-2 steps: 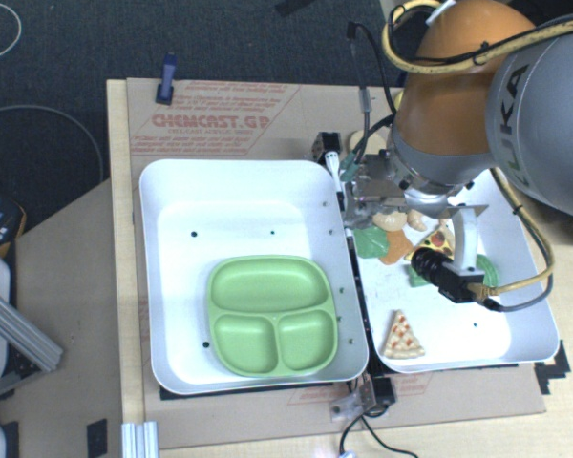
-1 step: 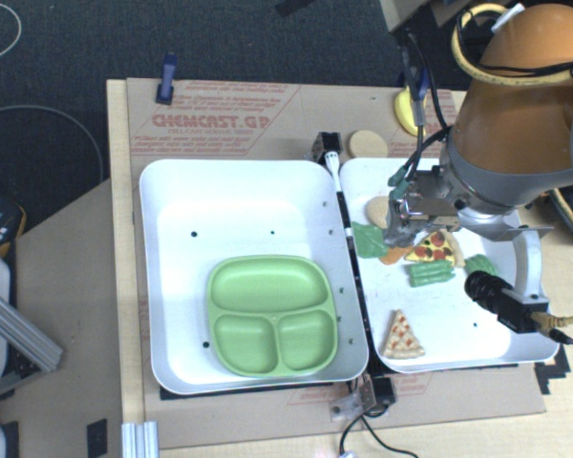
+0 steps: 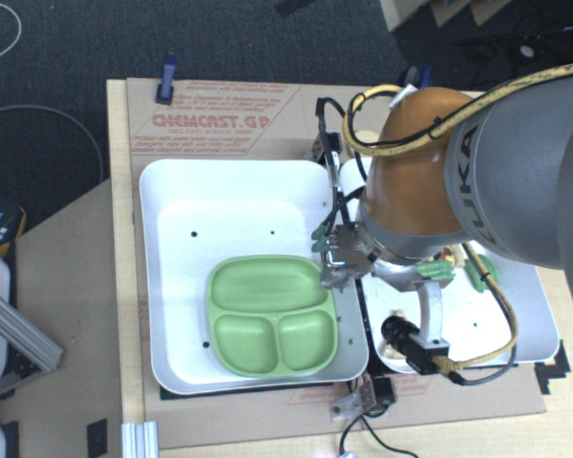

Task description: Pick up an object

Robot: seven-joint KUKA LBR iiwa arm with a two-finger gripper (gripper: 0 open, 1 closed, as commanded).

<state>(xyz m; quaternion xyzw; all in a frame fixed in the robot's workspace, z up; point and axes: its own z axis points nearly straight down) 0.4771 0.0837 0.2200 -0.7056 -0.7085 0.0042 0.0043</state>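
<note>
A light green divided plate point(image 3: 272, 313) with three compartments lies in the front part of the left bin point(image 3: 172, 256). My gripper point(image 3: 330, 258) hangs low at the plate's right rim, close to the wall between the two bins. The grey arm with its orange band point(image 3: 415, 175) covers most of the right bin point(image 3: 540, 318). Small green pieces point(image 3: 437, 271) and a bit of something red and yellow peek out from under the wrist in the right bin.
The bins sit on a cardboard-covered bench point(image 3: 220, 117). A blue clamp point(image 3: 166, 76) stands at the bench's far left edge. Yellow and black cables point(image 3: 501, 322) loop from the arm over the right bin. A black fitting point(image 3: 406, 340) hangs near the front dividing wall.
</note>
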